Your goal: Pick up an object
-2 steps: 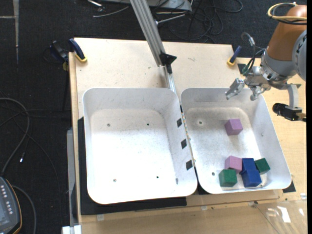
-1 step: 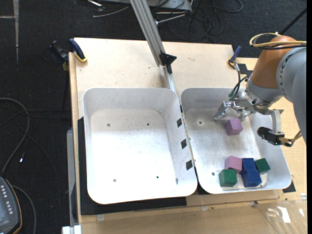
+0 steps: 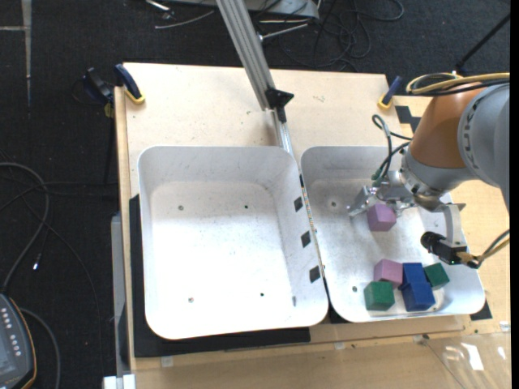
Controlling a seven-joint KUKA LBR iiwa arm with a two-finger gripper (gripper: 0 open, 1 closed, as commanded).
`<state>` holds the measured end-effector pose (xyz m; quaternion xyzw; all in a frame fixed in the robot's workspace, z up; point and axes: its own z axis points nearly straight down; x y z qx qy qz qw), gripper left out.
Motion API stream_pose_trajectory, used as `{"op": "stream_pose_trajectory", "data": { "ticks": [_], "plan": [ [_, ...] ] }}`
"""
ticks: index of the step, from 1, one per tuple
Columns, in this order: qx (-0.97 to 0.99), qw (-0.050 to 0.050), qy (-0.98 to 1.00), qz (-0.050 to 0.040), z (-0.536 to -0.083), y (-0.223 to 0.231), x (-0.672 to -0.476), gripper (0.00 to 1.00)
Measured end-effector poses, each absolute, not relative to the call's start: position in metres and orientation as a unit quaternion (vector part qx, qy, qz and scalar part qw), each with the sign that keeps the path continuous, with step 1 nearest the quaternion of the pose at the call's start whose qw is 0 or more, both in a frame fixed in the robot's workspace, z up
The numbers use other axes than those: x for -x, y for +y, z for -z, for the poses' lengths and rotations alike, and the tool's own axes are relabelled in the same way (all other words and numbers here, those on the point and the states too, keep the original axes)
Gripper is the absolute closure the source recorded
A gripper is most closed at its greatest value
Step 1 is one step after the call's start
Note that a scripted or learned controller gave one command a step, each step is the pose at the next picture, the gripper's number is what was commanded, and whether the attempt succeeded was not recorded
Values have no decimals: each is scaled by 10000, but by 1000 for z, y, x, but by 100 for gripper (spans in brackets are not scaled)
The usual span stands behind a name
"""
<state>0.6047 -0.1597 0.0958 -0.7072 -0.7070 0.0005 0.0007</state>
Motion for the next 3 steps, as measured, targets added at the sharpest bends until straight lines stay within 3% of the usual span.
{"op": "stream_pose_trajectory", "data": {
  "ticks": [1,2,3],
  "plan": [
    [7078,-9,-7064,4,-105,-161,-606,100],
    [7046,-9,-7096,17,-152,-115,-598,100],
    [7031,-16,-7111,37,-207,-24,-643,100]
  ]
}}
